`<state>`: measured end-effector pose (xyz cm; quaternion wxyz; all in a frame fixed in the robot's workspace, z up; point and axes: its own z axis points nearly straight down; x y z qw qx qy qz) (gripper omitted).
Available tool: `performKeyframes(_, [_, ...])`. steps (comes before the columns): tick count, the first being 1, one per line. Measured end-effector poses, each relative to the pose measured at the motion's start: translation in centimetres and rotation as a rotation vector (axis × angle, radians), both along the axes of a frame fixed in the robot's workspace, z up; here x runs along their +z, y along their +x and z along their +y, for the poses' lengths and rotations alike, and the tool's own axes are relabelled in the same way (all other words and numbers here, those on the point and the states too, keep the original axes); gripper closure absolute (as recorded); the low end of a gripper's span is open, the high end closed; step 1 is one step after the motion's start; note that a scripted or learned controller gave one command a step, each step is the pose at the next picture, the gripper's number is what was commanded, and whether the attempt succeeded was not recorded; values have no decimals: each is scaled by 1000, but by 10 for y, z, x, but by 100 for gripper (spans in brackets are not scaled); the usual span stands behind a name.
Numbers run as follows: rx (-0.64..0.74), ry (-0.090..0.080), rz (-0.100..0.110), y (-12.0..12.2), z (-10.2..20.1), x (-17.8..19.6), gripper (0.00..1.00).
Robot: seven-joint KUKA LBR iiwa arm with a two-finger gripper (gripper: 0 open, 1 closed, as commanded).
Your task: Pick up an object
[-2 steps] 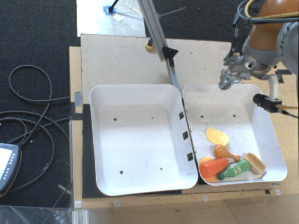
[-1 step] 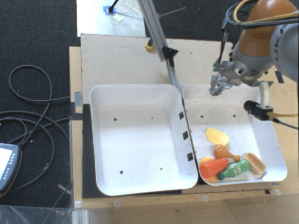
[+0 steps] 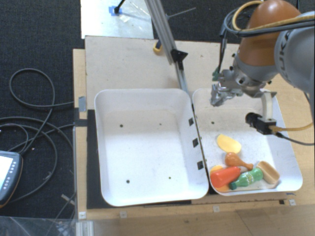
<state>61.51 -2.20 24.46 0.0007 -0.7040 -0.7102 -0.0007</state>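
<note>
The tool (image 3: 218, 97) is held over the right bin's (image 3: 290, 178) far end (finger state cannot be told); the toys, yellow piece (image 3: 229, 143) nearest, are clustered toward its near edge.

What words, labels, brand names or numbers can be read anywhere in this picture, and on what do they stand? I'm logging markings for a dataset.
None can be read.
Handheld device at the left edge: its lit screen is too blurred to read.
Green bottle in the right bin: no legible label.
Black squares on the rim between the bins: plain marks, no characters.
</note>
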Motion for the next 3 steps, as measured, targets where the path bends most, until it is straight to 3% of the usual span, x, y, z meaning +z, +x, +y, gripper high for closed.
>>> performKeyframes(3, [1, 0, 2, -88, 120, -21, 100])
